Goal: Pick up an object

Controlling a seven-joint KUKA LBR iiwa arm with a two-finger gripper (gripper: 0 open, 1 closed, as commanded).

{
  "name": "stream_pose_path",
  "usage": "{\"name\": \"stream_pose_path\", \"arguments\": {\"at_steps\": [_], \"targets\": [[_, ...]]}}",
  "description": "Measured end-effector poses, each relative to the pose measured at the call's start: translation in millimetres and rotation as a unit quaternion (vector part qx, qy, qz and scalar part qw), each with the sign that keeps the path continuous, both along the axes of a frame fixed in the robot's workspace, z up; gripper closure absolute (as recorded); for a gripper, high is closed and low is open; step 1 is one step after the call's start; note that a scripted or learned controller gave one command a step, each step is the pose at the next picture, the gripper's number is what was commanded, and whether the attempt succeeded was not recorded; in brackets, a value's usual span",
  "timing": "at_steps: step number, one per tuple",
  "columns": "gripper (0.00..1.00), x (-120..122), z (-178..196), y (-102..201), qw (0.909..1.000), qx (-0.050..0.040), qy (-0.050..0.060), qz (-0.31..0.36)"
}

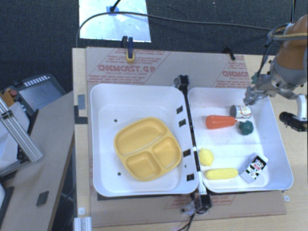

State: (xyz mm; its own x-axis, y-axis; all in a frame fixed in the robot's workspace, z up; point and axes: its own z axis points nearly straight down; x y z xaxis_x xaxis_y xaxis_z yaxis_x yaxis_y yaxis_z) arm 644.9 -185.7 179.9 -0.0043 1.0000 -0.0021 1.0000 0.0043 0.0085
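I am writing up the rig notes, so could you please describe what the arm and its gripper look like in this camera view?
The arm is grey, with a rounded orange band above the wrist. A thin dark cable loops over its top near the orange part. The gripper is a small grey metallic piece tapering to a narrow tip. A black part juts out beneath the arm.

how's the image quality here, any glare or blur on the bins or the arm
Camera view: lighting is even and soft, with faint shadows under the carrot and yellow tray. The white bins look bright, close to washed out. A shiny metal sheet at the top reflects light. The gripper and arm are slightly soft; small objects lack fine detail.
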Motion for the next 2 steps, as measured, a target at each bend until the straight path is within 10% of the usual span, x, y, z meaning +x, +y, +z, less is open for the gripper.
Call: {"name": "stream_pose_path", "arguments": {"at_steps": [2], "targets": [[1.00,-6,55,50,1.0000,0.0015,0.003,0.002]]}}
